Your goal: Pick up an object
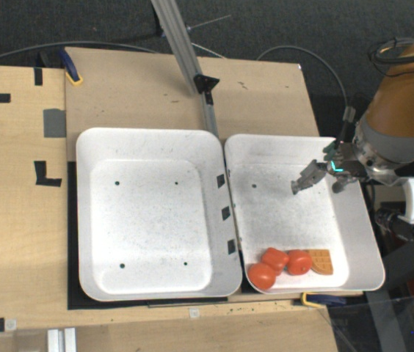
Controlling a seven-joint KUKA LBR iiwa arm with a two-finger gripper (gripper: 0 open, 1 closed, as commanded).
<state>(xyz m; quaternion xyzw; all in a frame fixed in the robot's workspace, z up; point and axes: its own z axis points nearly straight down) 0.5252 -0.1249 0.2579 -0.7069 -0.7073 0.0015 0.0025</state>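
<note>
Three small objects lie in the near corner of the right bin (280,160): a red round piece (262,276) at the front, a second red piece (274,258) touching an orange-red piece (299,263), and a tan waffle-like square (321,262) to their right. My gripper (321,180) hangs over the right bin's far right part, well above and behind those objects. Its two fingers are spread apart, one (308,177) pointing left, with nothing between them.
The left bin (148,211) sits beside the right one, joined by black clips along the middle. A grey metal bar (181,42) slants down from the top to the bins' far junction. Cables run behind the bench.
</note>
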